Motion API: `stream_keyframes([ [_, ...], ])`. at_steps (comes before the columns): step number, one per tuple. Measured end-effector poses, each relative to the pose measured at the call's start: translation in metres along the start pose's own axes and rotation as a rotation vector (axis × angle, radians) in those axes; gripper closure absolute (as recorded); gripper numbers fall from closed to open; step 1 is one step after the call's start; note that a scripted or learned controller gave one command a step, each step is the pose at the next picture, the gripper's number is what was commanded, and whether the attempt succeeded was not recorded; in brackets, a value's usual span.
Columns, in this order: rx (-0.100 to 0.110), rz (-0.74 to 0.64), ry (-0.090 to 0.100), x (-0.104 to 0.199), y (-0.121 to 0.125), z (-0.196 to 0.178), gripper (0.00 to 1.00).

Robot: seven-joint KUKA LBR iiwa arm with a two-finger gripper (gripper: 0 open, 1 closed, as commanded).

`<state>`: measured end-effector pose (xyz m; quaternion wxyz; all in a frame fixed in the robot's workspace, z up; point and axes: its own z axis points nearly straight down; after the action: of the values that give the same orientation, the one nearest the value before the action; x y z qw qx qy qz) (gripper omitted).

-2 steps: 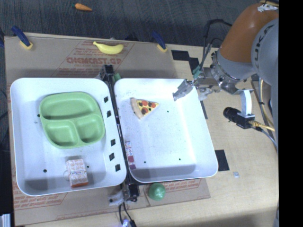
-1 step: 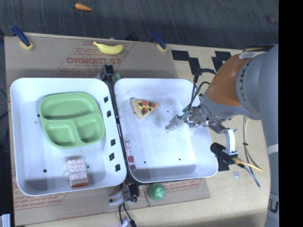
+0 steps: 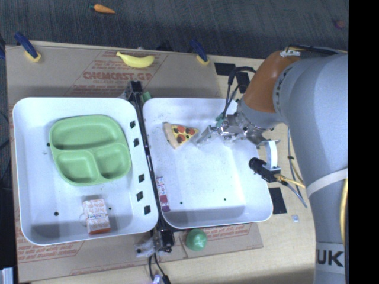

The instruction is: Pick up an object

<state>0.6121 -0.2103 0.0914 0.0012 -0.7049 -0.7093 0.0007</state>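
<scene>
Green ball (image 3: 196, 239) nearest the lens, sitting on the cardboard just outside the front rim of the right bin (image 3: 204, 215). Small red-and-white packet (image 3: 96, 215) in the left bin's (image 3: 26, 158) front corner, print too small to read. Pale green divided tray (image 3: 90, 148) behind it, three compartments. Across in the right bin, toy pizza slice (image 3: 179, 134) lying flat near the back-left, long axis running left to right, crust end toward the divider, tip pointing right at the gripper (image 3: 208, 135). Gripper low over the bin floor, just beside that tip; fingers (image 3: 204, 136) close together, nothing visible between them. Orange-banded arm (image 3: 308, 117) behind it, letters "UK" on its base. Farther back, yellow banana (image 3: 135, 58) on cardboard printed "CHEMCAST", blue clamps (image 3: 28, 47) at the board's edge, orange carrot (image 3: 104, 8) farthest off on the grey floor.
</scene>
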Motion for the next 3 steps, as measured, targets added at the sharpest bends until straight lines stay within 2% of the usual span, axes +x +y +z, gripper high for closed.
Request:
stream_keyframes([
  [1, -0.007, -0.001, 0.000, 0.077, 0.026, -0.125, 0.00],
  [2, 0.002, 0.000, 0.000, 0.073, -0.016, 0.000, 0.00],
  [3, 0.003, -0.004, -0.001, 0.073, -0.015, -0.010, 1.00],
])
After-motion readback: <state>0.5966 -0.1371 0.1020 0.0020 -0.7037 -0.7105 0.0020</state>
